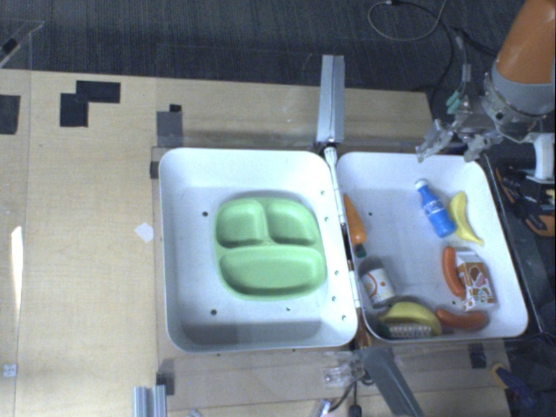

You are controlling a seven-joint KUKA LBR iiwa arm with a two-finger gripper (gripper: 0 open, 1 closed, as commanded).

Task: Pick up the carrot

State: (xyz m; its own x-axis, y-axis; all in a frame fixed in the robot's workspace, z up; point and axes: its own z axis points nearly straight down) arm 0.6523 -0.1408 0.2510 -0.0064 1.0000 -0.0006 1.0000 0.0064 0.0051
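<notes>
Wooden bench (pixel 78 233) carries two white bins side by side. Right bin (pixel 391 176) sits directly below the claw (pixel 453 142); left bin (pixel 187 233) lies well to the claw's left. Black tape patches (pixel 87 101) far left.

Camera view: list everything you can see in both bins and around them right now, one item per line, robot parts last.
Left bin: 1, white, left half of bench.
Divided tray: 1, green, three compartments, middle of left bin.
Right bin: 1, white, beside the left bin.
Carrot: 1, orange, along right bin's left wall.
Bottle: 1, blue with white cap, upper right bin.
Banana: 1, yellow, right of the bottle.
Can: 1, white with dark top, lower left of right bin.
Sausages: 2, red-orange, lower right bin.
Carton: 1, red-white, beside the upper sausage.
Yellow-green item: 1, bottom wall; identity unclear.
Gripper: 1, grey, above right bin's top rim, far from the carrot.
</notes>
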